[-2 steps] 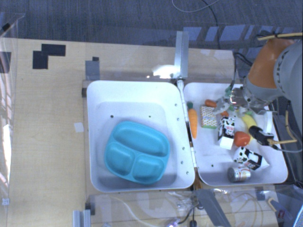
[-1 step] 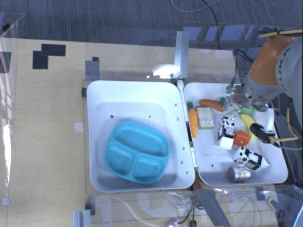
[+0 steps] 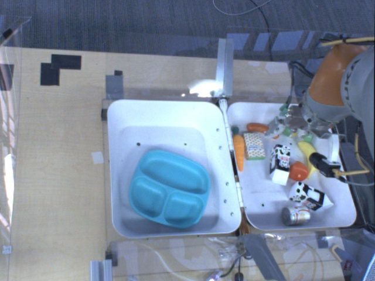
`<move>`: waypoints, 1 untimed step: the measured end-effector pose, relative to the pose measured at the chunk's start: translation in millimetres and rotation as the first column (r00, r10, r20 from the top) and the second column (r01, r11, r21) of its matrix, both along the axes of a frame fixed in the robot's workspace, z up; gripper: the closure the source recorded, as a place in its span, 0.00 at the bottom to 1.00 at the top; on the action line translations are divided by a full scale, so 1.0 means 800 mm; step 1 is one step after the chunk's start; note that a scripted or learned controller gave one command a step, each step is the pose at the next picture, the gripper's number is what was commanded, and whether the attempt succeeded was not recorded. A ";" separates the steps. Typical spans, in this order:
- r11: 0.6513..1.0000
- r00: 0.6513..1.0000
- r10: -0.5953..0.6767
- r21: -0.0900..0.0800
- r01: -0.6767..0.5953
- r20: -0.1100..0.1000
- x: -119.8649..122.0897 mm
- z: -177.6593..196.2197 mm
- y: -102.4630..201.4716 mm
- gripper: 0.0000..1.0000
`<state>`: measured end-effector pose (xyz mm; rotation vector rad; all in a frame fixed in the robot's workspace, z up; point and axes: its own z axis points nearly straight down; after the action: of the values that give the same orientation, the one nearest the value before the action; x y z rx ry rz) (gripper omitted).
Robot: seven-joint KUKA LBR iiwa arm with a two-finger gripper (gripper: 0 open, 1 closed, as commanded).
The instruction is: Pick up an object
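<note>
We see the right bin (image 3: 345, 215) crowded: a carrot (image 3: 238, 151) lies along its 9 o'clock wall, a patterned block (image 3: 254, 146) just beside it, and 2 cow-print cartons (image 3: 282, 163) and (image 3: 309, 196), a tomato (image 3: 299, 171), a banana (image 3: 307, 151) and a can (image 3: 296, 216) fill the middle toward 5 o'clock. The arm (image 3: 343, 86) blocks 1 o'clock. Bare floor remains at 7 o'clock. In the left bin (image 3: 117, 174), a blue tray (image 3: 170, 187) covers the centre; its 12 o'clock strip lies open.
</note>
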<state>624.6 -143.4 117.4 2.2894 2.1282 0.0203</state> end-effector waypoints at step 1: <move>0.991 0.991 0.134 0.000 -0.134 -0.011 -0.097 -0.033 0.004 0.00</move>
<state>547.1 -140.5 91.4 2.1472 2.2832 0.0085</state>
